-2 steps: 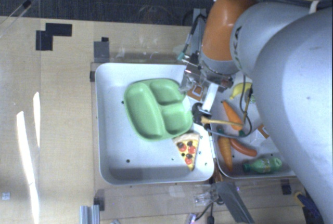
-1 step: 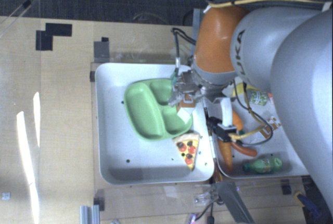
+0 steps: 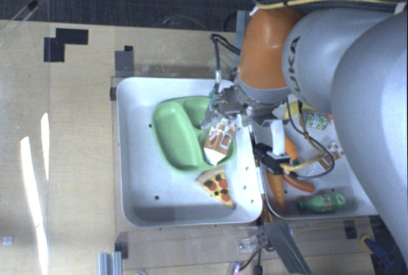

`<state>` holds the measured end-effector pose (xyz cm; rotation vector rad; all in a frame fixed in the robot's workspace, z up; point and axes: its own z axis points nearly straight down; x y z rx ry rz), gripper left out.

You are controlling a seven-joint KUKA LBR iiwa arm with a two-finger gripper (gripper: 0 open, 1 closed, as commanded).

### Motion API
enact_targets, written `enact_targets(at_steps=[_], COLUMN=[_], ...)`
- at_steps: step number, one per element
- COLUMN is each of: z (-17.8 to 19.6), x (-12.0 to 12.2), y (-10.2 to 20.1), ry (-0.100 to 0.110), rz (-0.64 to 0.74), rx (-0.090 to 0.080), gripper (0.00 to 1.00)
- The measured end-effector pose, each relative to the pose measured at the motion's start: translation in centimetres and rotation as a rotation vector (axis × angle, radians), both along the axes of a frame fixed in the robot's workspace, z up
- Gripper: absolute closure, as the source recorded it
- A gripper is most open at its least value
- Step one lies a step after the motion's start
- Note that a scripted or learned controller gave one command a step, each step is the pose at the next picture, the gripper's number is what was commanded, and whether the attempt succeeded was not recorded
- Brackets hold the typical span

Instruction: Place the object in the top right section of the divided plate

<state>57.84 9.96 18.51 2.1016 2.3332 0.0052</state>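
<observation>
Over the left bin (image 3: 137, 203) the arm (image 3: 331, 76) reaches in from the right, and its hand (image 3: 220, 108) hangs low above the green divided plate (image 3: 175, 133). Just below the hand sits the object (image 3: 218, 141), a small pale carton-like piece with brown print, lying at the plate's right side where the smaller sections meet. Whether the hand is spread, pressed together or pinching the carton I cannot tell (the wrist and cabling crowd that spot). My reading is that the placing step is in hand: the next move calls for confirming the carton sits inside the top right section, which looks to lie directly under the hand, then parting and lifting straight up. A toy pizza slice (image 3: 217, 185) lies just beside the plate's lower edge. Most of the right bin (image 3: 319, 211) is hidden by the arm, and the plate's dividers are hard to trace.
</observation>
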Motion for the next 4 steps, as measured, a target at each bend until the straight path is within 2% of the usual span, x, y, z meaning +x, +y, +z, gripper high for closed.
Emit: enact_targets(at_steps=[1, 2, 3, 4], z=[1.1, 1.2, 1.2, 0.0], x=[0.2, 0.2, 0.2, -4.4], y=[0.0, 0.0, 0.0, -1.2], ry=[-0.005, -0.005, -0.005, 0.000], rz=[0.000, 0.000, 0.000, -0.008], rx=[0.002, 0.002, 0.002, 0.000], gripper=[1.00, 0.00, 0.00, 0.00])
